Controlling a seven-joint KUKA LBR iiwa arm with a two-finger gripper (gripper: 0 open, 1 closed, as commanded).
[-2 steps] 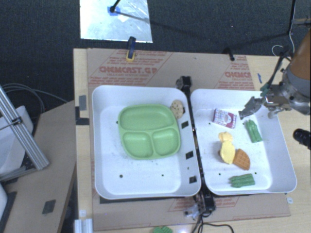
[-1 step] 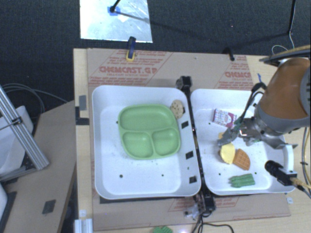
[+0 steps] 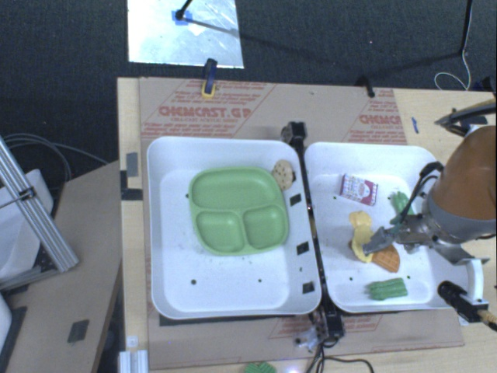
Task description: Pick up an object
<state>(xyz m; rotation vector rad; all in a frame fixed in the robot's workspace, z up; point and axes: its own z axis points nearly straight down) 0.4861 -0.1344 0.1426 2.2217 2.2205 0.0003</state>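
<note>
- The left bin (image 3: 167, 286) on the desk (image 3: 132, 231) holds a green divided tray (image 3: 237, 210), with a cookie (image 3: 283, 174) just beside the tray's upper right corner.
- The right bin (image 3: 334, 286) holds the candidates: a small red-and-white carton (image 3: 358, 189), a yellow banana-like piece (image 3: 360, 231), an orange wedge (image 3: 388, 259), and a green oblong piece (image 3: 387, 288) near the front wall.
- The tool (image 3: 378, 243) sits low over the yellow piece and the orange wedge, its tip close to both; whether it is spread or closed I cannot tell.
- Nothing looks lifted, so I judge the pick not yet done: grasp and raise remain.
</note>
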